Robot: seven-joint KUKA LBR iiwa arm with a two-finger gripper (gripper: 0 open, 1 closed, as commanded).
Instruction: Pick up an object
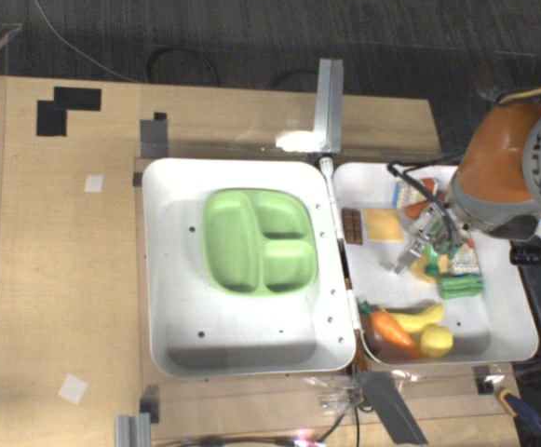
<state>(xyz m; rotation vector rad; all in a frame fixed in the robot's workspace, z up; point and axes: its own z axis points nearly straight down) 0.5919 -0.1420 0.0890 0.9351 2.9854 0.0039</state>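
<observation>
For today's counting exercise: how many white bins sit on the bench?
2. The left bin holds a green divided tray; the right bin holds the small items, with the gripper over it.

Carrot (393, 328), banana (420, 318) and lemon (437, 342) huddle at the right bin's (503, 347) near wall; yellow block (383, 224) lies farther back.

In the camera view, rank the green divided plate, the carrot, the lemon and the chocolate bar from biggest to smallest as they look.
1. Green divided plate, by far the largest.
2. Carrot.
3. Lemon and chocolate bar look about alike in area, so I won't rank them; the bar is long and thin, the lemon rounder.
</observation>
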